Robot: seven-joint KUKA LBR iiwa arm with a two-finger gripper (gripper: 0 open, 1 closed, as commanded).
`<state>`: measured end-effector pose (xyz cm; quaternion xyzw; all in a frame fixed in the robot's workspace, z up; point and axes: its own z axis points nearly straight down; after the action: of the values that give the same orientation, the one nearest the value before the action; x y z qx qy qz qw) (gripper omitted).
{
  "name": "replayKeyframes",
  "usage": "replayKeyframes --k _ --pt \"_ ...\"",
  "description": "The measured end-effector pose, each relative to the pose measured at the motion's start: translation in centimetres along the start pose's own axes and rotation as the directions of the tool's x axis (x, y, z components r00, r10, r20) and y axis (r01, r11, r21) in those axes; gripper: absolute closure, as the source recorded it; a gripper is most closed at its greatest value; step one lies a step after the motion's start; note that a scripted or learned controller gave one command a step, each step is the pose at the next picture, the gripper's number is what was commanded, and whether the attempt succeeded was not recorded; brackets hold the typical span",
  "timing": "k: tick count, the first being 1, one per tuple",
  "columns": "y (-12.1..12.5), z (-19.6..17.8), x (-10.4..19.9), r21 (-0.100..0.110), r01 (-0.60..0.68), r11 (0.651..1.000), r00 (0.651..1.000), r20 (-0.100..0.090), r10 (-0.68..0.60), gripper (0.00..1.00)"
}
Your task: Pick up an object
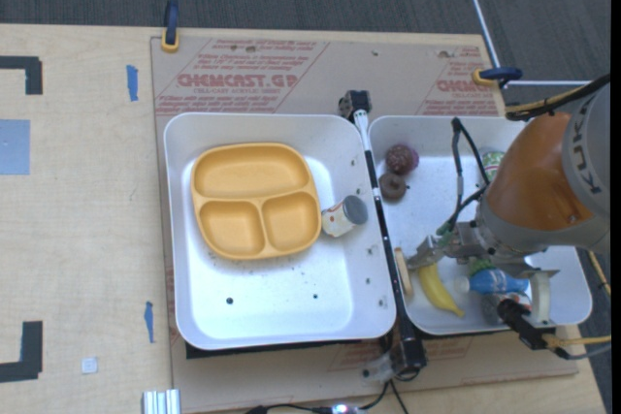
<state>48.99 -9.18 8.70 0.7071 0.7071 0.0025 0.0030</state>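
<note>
The arm (543, 179) reaches low into the right bin (437, 133), and its gripper (441, 252) is just above a banana (439, 290) near the front wall. Whether the fingers are open or closed, I cannot tell. A blue object (493, 282) lies just beside the banana, partly under the wrist. A dark red fruit (401, 157) and a small brown piece (393, 186) lie near the far left corner. The left bin (252, 315) holds a yellow divided plate (256, 199) and a small white cup (342, 217) beside it. The brown board (243, 78) behind carries red writing, "CHEMCAST GP".
</note>
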Motion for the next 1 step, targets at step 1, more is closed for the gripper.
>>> replayKeyframes --k 1 --pt "0.24 -1.08 0.0 -0.007 -0.001 1.0 1.0 0.001 0.001 1.0"
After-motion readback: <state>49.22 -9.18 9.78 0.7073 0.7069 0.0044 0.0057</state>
